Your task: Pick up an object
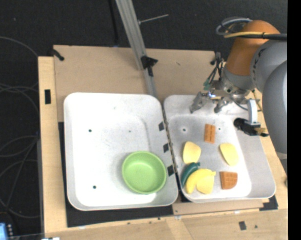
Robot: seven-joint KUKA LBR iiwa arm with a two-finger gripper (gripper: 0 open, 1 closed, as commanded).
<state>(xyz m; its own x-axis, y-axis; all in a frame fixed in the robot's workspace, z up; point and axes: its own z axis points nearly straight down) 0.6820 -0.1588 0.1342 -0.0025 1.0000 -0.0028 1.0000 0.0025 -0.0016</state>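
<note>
Near the right bin's [270, 184] back edge, the gripper [210, 104] hangs spread and empty above a small orange block [209, 133], probably light, stiff, best pinched across its narrow sides.

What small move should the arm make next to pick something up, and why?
Probably lower the gripper toward the small orange block. The gripper hovers over the top edge of the right bin with nothing between its fingers, and that block lies closest, just below it in the view, apart from the yellow pieces.
</note>
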